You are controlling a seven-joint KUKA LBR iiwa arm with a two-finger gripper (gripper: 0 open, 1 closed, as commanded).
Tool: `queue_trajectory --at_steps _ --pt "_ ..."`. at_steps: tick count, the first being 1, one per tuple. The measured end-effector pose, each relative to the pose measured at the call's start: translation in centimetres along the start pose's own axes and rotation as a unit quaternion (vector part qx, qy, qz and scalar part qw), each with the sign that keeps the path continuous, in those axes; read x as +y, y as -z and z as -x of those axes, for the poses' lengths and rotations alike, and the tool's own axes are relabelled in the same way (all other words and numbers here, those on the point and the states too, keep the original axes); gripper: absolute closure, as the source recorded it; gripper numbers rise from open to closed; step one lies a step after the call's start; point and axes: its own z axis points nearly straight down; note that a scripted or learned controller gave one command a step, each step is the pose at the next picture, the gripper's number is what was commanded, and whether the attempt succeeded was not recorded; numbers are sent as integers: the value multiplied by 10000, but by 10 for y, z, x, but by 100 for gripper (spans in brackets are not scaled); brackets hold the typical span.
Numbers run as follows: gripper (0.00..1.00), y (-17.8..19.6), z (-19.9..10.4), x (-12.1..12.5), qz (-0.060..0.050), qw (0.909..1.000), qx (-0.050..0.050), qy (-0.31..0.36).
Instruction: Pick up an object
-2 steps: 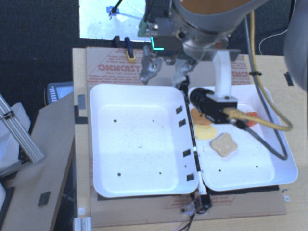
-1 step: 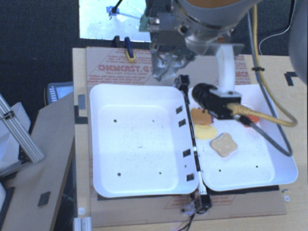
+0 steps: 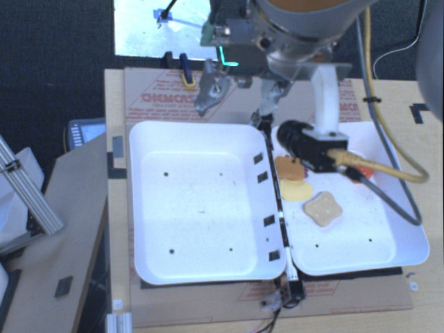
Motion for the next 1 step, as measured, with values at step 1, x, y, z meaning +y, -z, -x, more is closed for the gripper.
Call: queue_trajectory --at_steps 1 --pt "0 0 0 0 0 10000 0 0"
